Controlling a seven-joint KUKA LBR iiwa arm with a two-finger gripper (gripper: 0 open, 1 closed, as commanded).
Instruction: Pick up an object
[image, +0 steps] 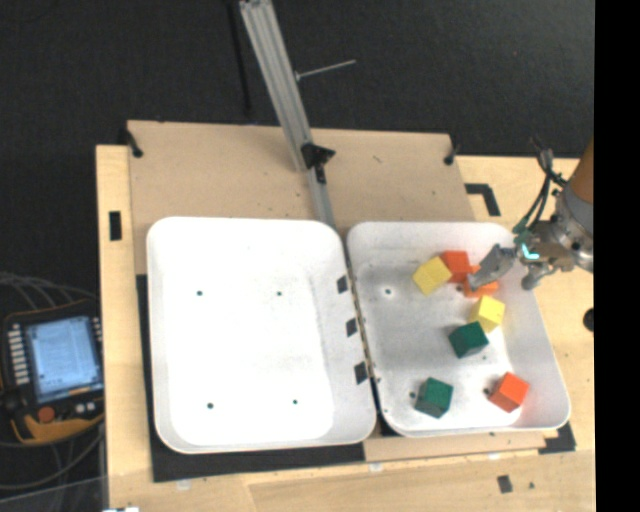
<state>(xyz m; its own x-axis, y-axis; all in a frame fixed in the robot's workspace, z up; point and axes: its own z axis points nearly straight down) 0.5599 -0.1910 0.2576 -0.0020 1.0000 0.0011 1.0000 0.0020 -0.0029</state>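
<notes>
Where the arm (578, 205) reaches in from the right of the camera view, its gripper (505, 277) hangs over the upper right part of the right bin (395, 250). The claw stands spread, its two fingers apart with nothing between them. The left-hand finger (490, 268) slants down toward the upper orange cube (456, 264) and ends just beside it; whether it touches the cube cannot be told. The other finger sits nearer the bin's right wall.

All the blocks lie in the right bin. A yellow cube (432, 274) rests just left of the upper orange cube, the two close enough to seem in contact. Below the gripper sits a second yellow cube (490, 311), tilted on the bin floor, and just below and left of it a dark green cube (467, 339). Another green cube (434, 397) lies near the bin's lower edge, well apart from a second orange cube (509, 391) in the lower right corner.

The left bin (170, 300) lies beside the right one, their inner rims meeting along a line of small dark clips. Both rest on the wooden bench (220, 170). A metal pole (285, 90) slants from the top of the view down to the gap between the bins. At the far left a handheld screen (60, 358) glows, off the bench
</notes>
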